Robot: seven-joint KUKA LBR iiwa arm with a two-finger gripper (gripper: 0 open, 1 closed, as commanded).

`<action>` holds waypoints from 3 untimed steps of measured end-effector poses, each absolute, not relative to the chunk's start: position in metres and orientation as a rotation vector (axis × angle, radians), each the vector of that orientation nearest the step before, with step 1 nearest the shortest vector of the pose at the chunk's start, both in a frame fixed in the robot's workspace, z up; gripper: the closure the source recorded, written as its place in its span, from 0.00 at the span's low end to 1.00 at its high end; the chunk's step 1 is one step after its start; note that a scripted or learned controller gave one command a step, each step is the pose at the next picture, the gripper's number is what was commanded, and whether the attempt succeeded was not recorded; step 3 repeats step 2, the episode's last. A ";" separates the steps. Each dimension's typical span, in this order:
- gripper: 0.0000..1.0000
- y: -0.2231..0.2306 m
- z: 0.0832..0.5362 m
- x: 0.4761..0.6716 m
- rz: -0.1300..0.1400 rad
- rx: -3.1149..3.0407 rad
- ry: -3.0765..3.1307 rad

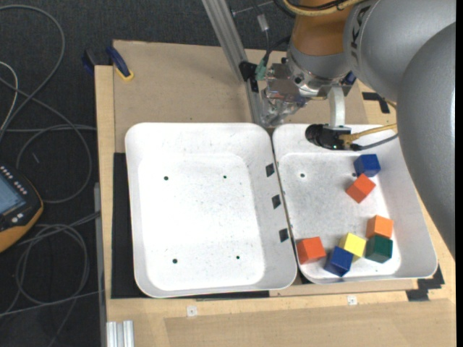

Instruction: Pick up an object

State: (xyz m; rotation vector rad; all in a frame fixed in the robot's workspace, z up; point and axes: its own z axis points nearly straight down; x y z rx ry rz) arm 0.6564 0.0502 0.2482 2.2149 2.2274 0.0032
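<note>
Your tool hangs over the far edge of the right bin; you cannot tell its opening. The blocks lie apart from it.

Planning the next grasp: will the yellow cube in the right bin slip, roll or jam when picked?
The yellow cube looks rigid and flat-faced, so it probably won't roll. It seems small, likely light. It sits close against the dark blue cube and green cube, so fingers may nudge those neighbours or jam.

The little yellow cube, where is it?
The small yellow cube sits near the right white bin's front edge, between the blue cube and the dark green cube.
</note>
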 end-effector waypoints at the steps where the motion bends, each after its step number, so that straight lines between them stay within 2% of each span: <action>1: 1.00 0.095 0.244 0.660 0.004 2.216 2.227; 2: 0.00 0.092 0.245 0.660 0.002 2.219 2.222; 3: 0.00 0.092 0.245 0.660 0.002 2.219 2.222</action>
